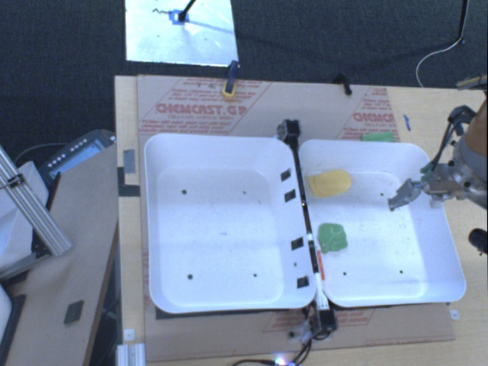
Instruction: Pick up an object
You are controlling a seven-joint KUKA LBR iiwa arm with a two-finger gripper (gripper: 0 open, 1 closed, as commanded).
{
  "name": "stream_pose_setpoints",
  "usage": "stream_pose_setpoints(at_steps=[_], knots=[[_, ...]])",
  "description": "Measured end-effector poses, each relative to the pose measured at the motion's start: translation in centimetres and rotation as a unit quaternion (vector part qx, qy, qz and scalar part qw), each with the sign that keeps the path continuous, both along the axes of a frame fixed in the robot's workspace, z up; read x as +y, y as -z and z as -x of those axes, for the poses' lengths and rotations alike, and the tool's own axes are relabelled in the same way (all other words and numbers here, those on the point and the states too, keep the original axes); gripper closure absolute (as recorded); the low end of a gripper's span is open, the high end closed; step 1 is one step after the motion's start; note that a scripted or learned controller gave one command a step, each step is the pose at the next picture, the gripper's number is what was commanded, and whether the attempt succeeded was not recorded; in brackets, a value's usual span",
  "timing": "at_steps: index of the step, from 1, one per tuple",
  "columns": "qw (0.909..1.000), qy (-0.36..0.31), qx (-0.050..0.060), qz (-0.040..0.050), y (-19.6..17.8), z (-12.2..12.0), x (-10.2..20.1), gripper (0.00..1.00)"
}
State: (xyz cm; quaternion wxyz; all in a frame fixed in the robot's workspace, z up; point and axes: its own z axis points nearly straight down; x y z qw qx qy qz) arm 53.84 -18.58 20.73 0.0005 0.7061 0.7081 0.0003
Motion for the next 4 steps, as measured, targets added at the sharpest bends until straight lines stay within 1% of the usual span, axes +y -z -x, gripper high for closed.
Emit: stream_pose_setpoints(at_steps=[1, 2, 3, 4], knots=[[1.0, -0.002, -0.002, 0.0004, -1.1, -0.1, 0.0, 1.0], [1.0, -0.002, -0.007, 0.0022, -12.5, -1.9, 0.3, 1.0], [1.0, -0.001, -0.009, 0.0038, -25.5, -4.2, -2.2, 1.0], [1.0, -0.002, -0.005, 0.002, -33.4, -3.3, -2.0, 1.0]])
